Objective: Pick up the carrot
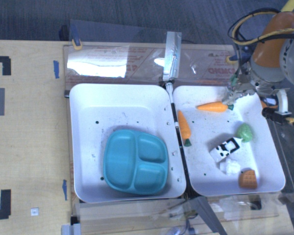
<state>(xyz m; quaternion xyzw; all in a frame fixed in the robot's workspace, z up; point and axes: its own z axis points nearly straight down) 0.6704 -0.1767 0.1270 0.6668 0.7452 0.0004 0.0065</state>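
Note:
Two orange carrots with green tips lie in the right bin [206,177]. One carrot [212,107] lies crosswise near the bin's far side, its green end pointing right. The other carrot [184,127] lies along the bin's left wall, green end toward the front. My gripper [236,92] hangs over the far right corner of this bin, just above and to the right of the crosswise carrot's green end. I see nothing held in it.
The right bin also holds a green lumpy item [244,132], a black-and-white toy [226,148], a small white piece [231,167] and a brown-orange item [248,178]. A teal divided plate [135,161] lies in the left bin [88,106].

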